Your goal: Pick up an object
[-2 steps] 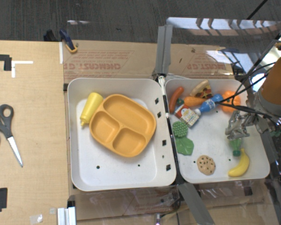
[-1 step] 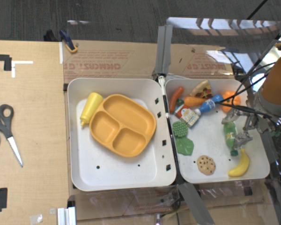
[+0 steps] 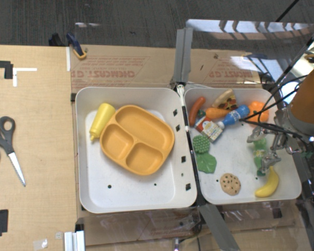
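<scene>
My gripper (image 3: 266, 151) hangs low over the right part of the right bin (image 3: 240, 196), reaching in from the right. A small green object (image 3: 259, 156) lies right under it; whether it is gripped I cannot tell. A yellow banana (image 3: 268, 184) lies just in front of the gripper and a cookie (image 3: 230, 183) to its left. Farther left are a green leaf piece (image 3: 206, 164) and a green round piece (image 3: 201, 144). At the bin's back lie a blue bottle (image 3: 228, 121), a carrot (image 3: 220, 112), a red piece (image 3: 196, 107), a pizza slice (image 3: 226, 98) and an orange (image 3: 256, 109).
The left bin (image 3: 94, 192) holds a yellow divided tray (image 3: 137, 138) and a yellow squeeze bottle (image 3: 101, 120) at its left. Scissors (image 3: 8, 145) lie on the bench at far left. Black cables (image 3: 282, 95) run across above the right bin's back corner.
</scene>
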Tool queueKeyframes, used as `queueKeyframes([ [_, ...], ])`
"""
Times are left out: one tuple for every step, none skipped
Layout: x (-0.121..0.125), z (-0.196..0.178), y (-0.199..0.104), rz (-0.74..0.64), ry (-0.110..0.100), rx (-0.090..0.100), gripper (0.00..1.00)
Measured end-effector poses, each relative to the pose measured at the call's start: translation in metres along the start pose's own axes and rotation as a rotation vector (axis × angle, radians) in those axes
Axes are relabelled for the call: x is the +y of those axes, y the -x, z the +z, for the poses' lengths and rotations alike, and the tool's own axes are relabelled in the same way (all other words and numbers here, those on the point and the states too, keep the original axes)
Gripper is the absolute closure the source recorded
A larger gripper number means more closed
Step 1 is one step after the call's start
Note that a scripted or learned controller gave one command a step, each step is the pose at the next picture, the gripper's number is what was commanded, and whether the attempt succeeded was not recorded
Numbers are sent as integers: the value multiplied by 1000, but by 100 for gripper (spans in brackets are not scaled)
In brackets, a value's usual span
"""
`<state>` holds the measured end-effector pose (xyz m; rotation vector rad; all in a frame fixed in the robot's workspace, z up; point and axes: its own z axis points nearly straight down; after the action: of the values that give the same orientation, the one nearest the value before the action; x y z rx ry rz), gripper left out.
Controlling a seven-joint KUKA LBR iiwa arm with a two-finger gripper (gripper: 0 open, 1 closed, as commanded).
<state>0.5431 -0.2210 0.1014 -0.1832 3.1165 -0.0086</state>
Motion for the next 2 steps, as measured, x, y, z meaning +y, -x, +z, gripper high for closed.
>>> queueKeyframes([
  [1,-9,1,-2,0,-2,100],
  [1,-9,1,-2,0,-2,0],
])
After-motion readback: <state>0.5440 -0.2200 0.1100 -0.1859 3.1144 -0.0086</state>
